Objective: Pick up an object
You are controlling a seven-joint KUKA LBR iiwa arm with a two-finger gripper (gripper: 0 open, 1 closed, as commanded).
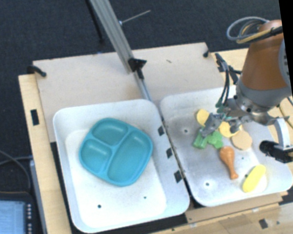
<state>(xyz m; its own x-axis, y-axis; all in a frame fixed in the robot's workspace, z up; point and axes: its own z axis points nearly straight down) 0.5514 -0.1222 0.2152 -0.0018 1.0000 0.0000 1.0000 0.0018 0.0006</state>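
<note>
Desk: plain board carrying two white bins side by side; I can read no brand, label or writing on it.
Right bin: my landmark. It holds all the loose toy food.
Left bin: just beside the right bin, with a teal divided plate in it.
Arm: leans in over the right bin's far corner.
Gripper: down among the pieces near the right bin's middle, at a green piece and a yellow piece; I cannot tell how its fingers stand, the view is too blurred.
Progress: nothing looks lifted yet; the grasp and the raise are both left, I judge.
Other pieces: orange drumstick, tan round, yellow lemon shape, all lying in the right bin's near half.
</note>
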